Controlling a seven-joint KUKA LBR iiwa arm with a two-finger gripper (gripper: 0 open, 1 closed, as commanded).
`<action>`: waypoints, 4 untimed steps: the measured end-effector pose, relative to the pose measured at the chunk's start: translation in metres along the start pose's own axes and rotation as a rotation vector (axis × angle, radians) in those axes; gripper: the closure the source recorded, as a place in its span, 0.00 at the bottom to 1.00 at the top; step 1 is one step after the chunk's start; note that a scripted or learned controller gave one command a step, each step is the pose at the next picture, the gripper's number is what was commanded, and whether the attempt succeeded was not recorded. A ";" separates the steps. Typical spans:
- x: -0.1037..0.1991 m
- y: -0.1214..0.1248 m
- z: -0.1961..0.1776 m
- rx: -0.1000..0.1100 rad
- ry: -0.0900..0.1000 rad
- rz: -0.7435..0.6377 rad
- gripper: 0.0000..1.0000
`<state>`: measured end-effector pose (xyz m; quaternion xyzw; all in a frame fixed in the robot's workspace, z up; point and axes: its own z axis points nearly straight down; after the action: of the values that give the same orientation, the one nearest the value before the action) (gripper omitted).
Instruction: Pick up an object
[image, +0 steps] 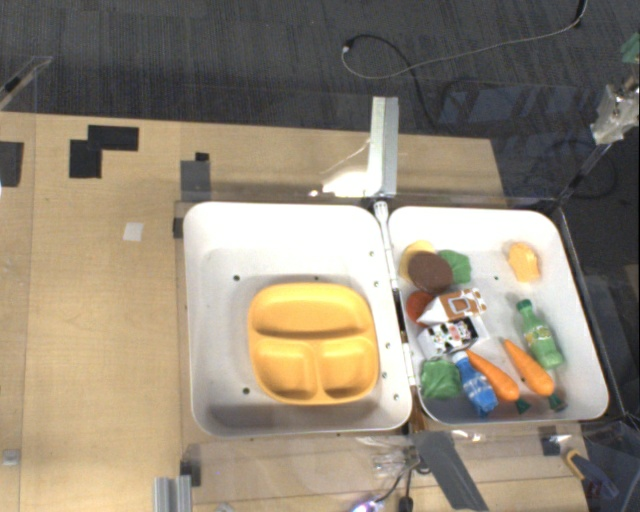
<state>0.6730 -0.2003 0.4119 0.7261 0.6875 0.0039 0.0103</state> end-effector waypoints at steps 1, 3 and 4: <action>0.002 0.002 -0.013 -0.006 -0.003 -0.009 1.00; 0.006 0.005 -0.038 -0.019 -0.009 -0.025 1.00; 0.007 0.006 -0.051 -0.025 -0.013 -0.032 1.00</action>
<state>0.6783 -0.1931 0.4634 0.7150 0.6987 0.0076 0.0240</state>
